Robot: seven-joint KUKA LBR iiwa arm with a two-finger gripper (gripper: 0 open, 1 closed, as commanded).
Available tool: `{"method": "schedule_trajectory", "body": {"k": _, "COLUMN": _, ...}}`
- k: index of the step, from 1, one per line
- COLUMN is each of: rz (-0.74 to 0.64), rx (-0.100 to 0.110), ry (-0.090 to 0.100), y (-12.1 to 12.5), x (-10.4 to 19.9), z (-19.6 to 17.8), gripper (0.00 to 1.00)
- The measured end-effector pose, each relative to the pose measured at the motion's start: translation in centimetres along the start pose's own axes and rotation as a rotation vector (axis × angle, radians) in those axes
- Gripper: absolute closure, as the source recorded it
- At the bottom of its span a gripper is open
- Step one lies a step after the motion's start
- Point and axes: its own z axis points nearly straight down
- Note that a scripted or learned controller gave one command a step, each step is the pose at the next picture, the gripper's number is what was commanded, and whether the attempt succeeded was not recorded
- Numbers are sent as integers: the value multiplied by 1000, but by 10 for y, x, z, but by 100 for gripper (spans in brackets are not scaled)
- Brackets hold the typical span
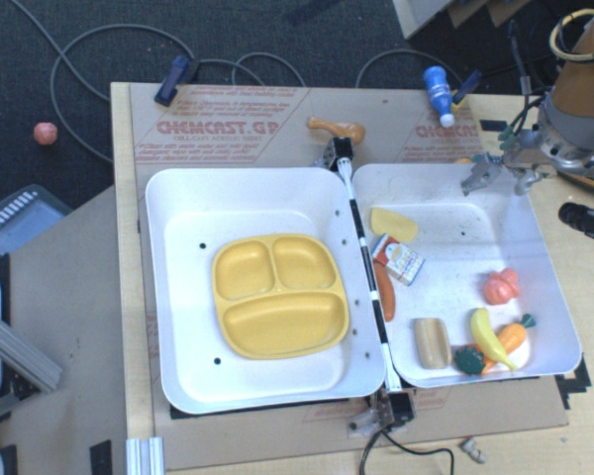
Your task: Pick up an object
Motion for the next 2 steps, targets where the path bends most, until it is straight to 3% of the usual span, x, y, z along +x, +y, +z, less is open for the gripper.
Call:
{"method": "schedule_trajectory", "body": {"k": 1, "rz": 2, "rx": 6, "ry": 2, "y": -85, "x": 11, "z": 44, "gripper": 0}}
{"method": "schedule_trajectory", "body": {"k": 2, "rz": -1, "rx": 8, "ry": 10, "y": -142, "x": 8, "z": 61, "gripper": 0}}
